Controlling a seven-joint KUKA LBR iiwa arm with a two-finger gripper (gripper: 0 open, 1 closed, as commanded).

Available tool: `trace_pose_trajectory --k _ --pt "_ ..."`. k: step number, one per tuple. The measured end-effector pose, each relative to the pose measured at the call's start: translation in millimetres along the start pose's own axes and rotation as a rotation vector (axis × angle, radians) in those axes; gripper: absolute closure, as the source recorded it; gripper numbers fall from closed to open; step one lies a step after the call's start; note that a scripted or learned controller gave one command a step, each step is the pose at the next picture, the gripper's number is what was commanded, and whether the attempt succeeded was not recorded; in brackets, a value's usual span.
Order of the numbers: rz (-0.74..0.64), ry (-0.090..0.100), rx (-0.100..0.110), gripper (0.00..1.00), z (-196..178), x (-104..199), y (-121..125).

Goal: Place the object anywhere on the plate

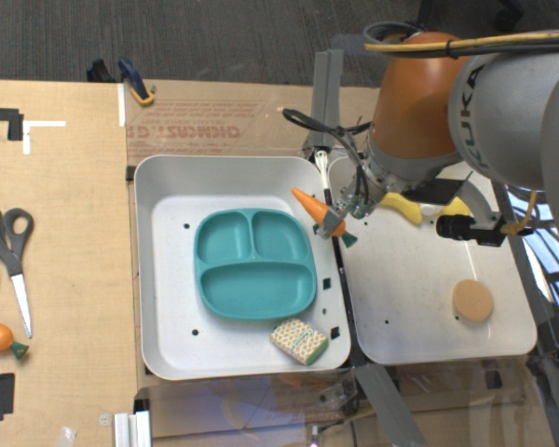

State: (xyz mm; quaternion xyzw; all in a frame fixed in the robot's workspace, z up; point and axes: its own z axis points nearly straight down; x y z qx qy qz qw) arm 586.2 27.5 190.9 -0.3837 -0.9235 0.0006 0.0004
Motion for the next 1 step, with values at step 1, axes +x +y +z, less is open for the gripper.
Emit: trace_pose_trajectory --k 1 --pt "0.0 0.0 0.0 0.0 -0.1 -0.2 -0.2"
